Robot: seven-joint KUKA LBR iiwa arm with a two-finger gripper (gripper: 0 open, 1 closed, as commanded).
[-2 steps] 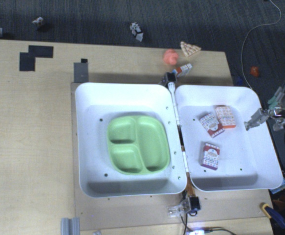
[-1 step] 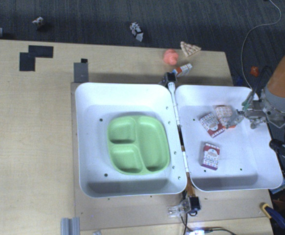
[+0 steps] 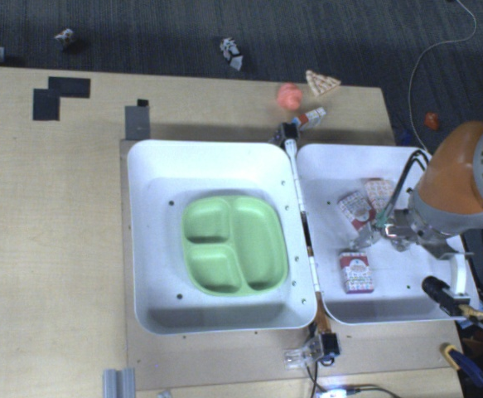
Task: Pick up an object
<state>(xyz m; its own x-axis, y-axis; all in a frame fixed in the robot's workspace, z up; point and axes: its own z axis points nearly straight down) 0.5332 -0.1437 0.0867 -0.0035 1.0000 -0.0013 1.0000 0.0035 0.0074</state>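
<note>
Two bins are set side by side on the bench [image 3: 50,247]: in the left bin [image 3: 146,222] a divided tray [image 3: 233,243] lies near the middle, while in the right bin [image 3: 328,168] a small carton [image 3: 356,272] lies toward the front with a crumpled packet [image 3: 365,201] behind it. The gripper [image 3: 374,229] is seen between those two items, possibly touching the packet, though this cannot be made out. Behind the bins, a ball [image 3: 289,96] lies on the bench just left of a wedge-shaped piece [image 3: 321,83].
</note>
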